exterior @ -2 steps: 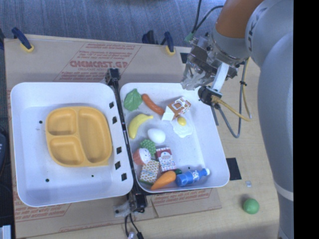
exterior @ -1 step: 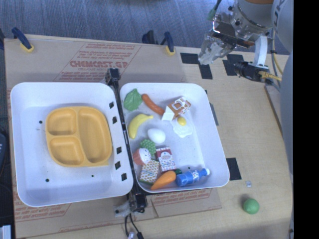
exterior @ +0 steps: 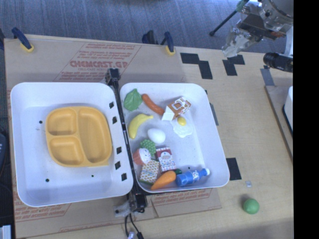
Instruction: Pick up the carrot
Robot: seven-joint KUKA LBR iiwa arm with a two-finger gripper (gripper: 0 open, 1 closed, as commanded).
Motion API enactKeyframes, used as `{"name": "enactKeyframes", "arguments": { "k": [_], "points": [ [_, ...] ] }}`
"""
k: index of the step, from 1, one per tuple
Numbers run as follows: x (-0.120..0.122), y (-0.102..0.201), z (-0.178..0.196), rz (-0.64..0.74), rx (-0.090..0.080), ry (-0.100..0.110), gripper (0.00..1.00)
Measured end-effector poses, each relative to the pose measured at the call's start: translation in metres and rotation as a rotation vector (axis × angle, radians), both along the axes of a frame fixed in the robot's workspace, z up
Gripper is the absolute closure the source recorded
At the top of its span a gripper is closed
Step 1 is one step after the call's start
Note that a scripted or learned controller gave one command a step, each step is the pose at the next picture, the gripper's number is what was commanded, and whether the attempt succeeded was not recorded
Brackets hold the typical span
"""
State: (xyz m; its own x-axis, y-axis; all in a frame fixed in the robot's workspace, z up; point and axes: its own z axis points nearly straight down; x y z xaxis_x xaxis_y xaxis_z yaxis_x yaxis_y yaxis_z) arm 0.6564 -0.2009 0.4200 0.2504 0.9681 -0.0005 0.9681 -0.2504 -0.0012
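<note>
Carrot (exterior: pixel 163 180) lies at the lower edge of the right-hand white bin (exterior: pixel 213 148), orange and tilted, its thicker end touching a blue bottle (exterior: pixel 191 177) and its narrow end beside a small patterned packet (exterior: pixel 149 172). Far from it, in the upper right of the frame, the gripper (exterior: pixel 233 46) hangs over the bare bench (exterior: pixel 249 108), well outside both bins; whether it is spread or pressed together cannot be told at this angle, and nothing shows in its grasp. Sharing the bin with the carrot are a banana (exterior: pixel 138 124), a white egg (exterior: pixel 156 135), a fried egg (exterior: pixel 182 126), a sausage (exterior: pixel 152 104) and a green leaf (exterior: pixel 132 100). The left bin (exterior: pixel 25 148) holds a yellow divided tray (exterior: pixel 79 136). A green ball (exterior: pixel 250 205) sits alone on the bench at lower right.
</note>
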Motion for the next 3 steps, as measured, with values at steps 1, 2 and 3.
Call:
{"name": "enactKeyframes", "arguments": {
  "k": [1,2,3],
  "points": [
    [0.001,-0.003,0.059,0.439,-0.001,-0.002,1.0],
    [0.001,-0.009,0.071,0.528,-0.001,-0.003,1.0],
    [0.001,-0.009,0.083,0.667,-0.003,-0.004,1.0]
  ]
}}
